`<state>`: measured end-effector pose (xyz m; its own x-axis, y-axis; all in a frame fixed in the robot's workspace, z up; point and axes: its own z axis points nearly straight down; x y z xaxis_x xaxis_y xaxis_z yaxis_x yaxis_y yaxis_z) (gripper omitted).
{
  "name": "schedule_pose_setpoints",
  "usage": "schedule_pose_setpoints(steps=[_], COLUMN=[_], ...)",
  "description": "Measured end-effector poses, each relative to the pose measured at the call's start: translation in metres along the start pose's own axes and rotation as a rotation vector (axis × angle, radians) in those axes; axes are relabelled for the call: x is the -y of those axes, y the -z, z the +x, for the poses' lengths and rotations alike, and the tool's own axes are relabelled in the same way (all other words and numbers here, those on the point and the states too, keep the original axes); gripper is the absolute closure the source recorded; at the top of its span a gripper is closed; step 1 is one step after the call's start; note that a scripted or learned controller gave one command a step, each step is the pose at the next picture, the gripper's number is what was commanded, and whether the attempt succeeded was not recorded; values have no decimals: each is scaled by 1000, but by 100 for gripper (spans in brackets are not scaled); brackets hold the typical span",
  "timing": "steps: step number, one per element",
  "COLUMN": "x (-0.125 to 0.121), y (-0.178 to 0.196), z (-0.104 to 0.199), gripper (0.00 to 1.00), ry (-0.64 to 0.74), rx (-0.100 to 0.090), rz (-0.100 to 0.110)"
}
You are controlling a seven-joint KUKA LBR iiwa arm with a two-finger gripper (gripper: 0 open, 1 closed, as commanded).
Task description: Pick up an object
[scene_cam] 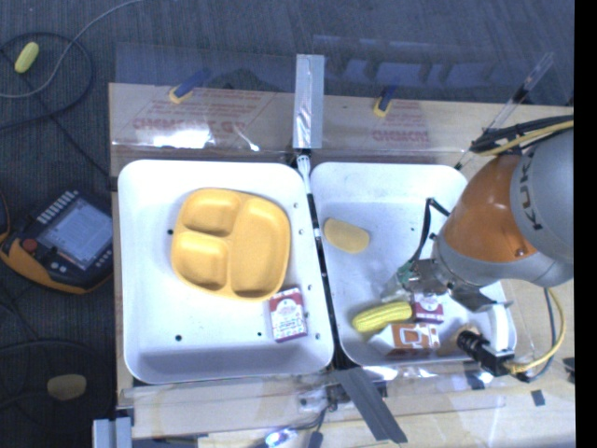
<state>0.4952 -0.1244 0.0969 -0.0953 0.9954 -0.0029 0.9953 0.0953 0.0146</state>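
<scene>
My gripper hangs low over the front of the right bin, under the orange wrist band. A yellow corn cob lies just to its front left, close to or touching it. An orange-brown box lies right in front of the gripper, and a small red and white packet sits partly under it. Farther back on the left side of this bin rests a pale yellow oval piece. I see nothing clearly between the fingers.
The left bin holds a yellow divided plate and a small red box near its front right corner. A raised rim separates the two bins. The arm covers the right bin's right side.
</scene>
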Motion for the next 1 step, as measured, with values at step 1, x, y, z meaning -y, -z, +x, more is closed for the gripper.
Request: schedule_pose_setpoints(steps=[1], x=[1], y=[-1], z=[0], gripper=[0], ry=[0], rx=[0], rz=[2])
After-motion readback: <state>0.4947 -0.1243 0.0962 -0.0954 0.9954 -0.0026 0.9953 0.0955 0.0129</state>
